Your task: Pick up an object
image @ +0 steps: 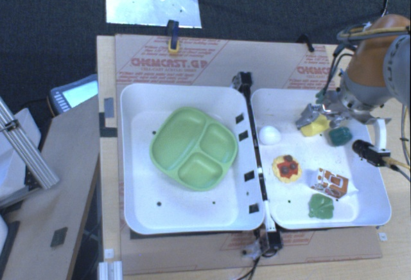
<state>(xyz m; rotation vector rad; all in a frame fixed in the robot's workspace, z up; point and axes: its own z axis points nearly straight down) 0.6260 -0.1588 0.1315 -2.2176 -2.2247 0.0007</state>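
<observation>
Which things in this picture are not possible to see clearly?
- End effector, camera view: its fingers merge with the yellow object; grip unclear.
- Yellow object: partly covered by the end effector.
- Printed packet: print too small to read.
- Arm: cut by the right edge.

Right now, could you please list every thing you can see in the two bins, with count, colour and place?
divided plate: one, light green, middle of left bin
ball: one, white, right bin, near the divider
yellow block: one, far part, at the gripper
teal object: one, beside the block
pizza toy: one, yellow and red, middle
small carton: one, white and brown, near right
leafy toy: one, green, near edge
gripper: one, grey, over the yellow block
</observation>
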